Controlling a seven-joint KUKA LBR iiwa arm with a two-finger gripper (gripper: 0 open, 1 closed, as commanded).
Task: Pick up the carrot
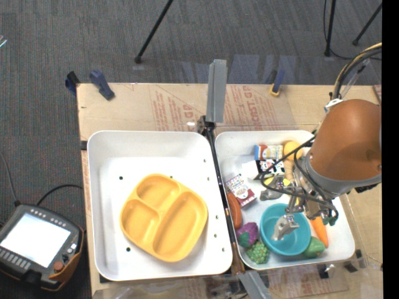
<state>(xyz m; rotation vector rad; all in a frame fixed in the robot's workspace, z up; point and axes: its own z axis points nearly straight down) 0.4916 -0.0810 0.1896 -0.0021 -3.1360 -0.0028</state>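
Evidently hovering over teal bowl (285,232), gripper (287,225) state unclear, with carrot (320,230) wedged at bowl's three o'clock.

We see the bench evenly and brightly lit from above, with the white bins (100,167) close to washed out along their rims. The yellow plate (164,217) carries soft highlights and casts only a faint shadow. The arm's orange band (349,139) shows a smooth sheen. We find the dark floor (75,30) grainy, and edges throughout slightly soft, with small things blurred.
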